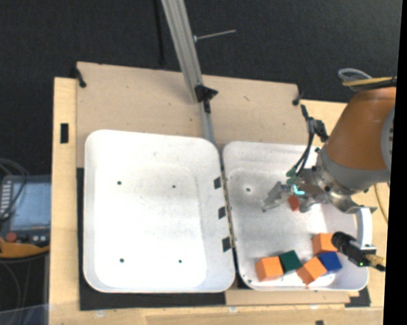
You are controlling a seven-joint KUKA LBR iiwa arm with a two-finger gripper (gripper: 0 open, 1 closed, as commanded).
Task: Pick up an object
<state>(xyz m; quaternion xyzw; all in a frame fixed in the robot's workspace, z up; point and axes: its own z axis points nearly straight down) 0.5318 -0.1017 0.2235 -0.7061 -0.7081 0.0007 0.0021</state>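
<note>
My gripper (292, 198) hangs over the middle of the right bin (251, 226), open, with one grey finger (275, 196) splayed to the left. A small red block (294, 204) sits just under the gripper, between the fingers; I cannot tell whether they touch it. At the bin's front edge lie an orange block (269, 267), a green block (290, 260), a second orange block (313, 269) and a blue block (329, 261). A third orange block (322, 242) sits a little behind them.
The left bin (149, 210) lies beside the right one, split from it by a ridge with black clips (222, 211). A slanted metal rail (186, 51) rises from the back of the bench. The arm's orange band (360, 137) overhangs the right bin's far right corner.
</note>
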